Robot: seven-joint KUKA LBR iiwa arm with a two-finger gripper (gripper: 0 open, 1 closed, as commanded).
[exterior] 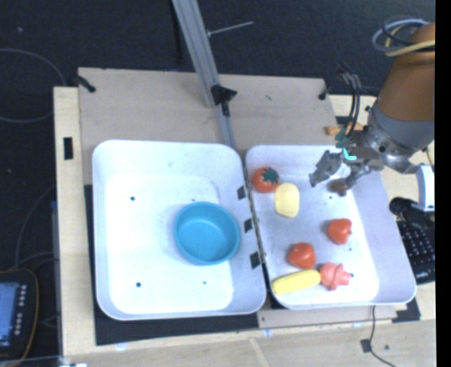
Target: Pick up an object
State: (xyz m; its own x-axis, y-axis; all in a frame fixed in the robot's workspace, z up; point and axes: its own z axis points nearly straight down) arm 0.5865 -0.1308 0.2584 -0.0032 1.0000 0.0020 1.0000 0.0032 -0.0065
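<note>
My gripper (331, 180) hangs over the upper part of the right bin (386, 228), its two fingers spread apart with nothing between them. A red tomato (265, 179) and a pale yellow fruit (287, 200) lie to its left. Below it rest a red pepper-like piece (339, 230), a second red piece (302, 255), a yellow banana-like item (295, 282) and a pink toy (333, 274). The gripper touches none of them.
The left bin (118, 182) holds a blue bowl (206, 232). A grey metal pole (199, 44) slants down to the bins' shared top edge. A black keyboard (418, 235) lies at the right, and a small screen (4, 312) sits at lower left.
</note>
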